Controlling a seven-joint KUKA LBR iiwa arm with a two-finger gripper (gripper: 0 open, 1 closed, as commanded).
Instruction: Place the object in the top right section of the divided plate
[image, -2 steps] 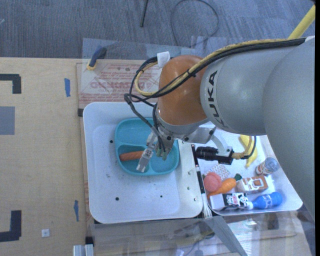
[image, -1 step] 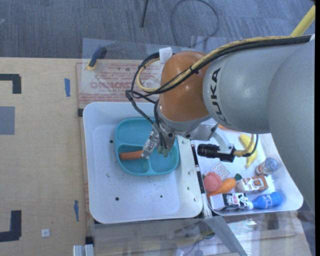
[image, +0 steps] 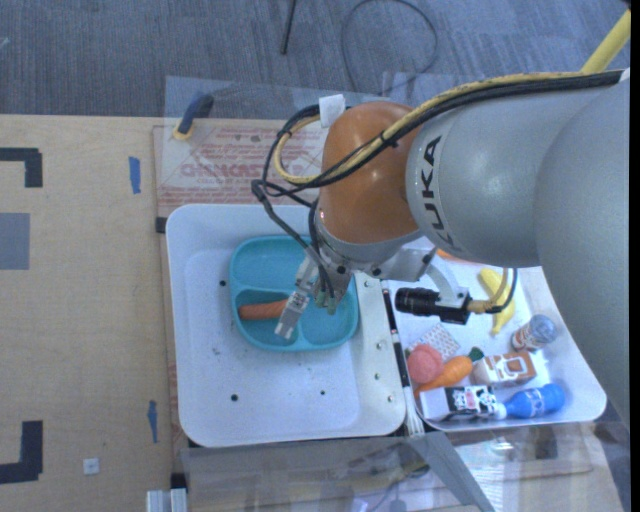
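Note:
A teal divided plate sits in the left white bin. An orange, carrot-like object lies flat in the plate's left part, near a divider ridge. My gripper hangs low over the middle of the plate, just right of the orange object. Its fingers are spread: the pale finger touches or nearly touches the object's right end, and the darker one stands further right. Nothing sits between them. The orange-banded wrist hides the plate's upper right part.
The right bin holds several items: a red strawberry, a small carrot, a carton, a blue bottle, a yellow piece and a can. The arm's grey body covers the upper right.

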